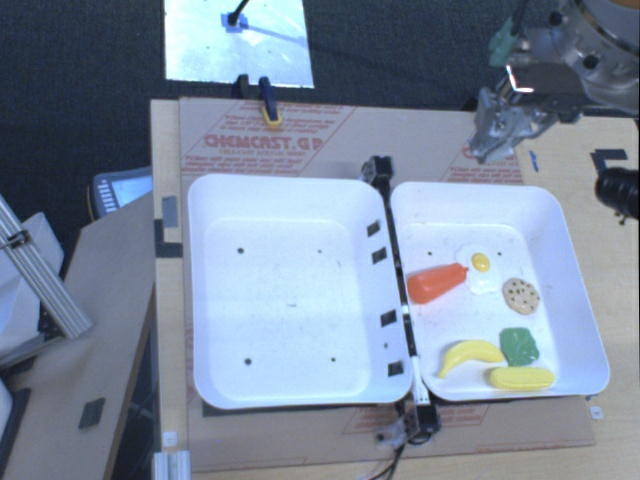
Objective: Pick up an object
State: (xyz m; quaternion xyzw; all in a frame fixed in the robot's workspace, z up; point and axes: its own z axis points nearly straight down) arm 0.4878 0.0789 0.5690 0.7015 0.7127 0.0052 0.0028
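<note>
Grey arm raised behind right bin point(575, 258), gripper point(492, 140) pointing down

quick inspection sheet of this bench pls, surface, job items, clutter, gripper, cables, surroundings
surface: brown board printed with red lettering, bearing the left bin and the right bin side by side, black clips along their shared edge.
job's things: all in the right bin: carrot, fried egg, cookie, banana, green piece, yellow piece.
clutter: yellow-handled clamp on the board's far edge.
gripper: gripper hangs above the board beyond the right bin's far rim, nothing seen between its fingers.
cables: thin wires at the board's near edge.
surroundings: dark floor, metal plate beyond the board, aluminium rail at left.
</note>
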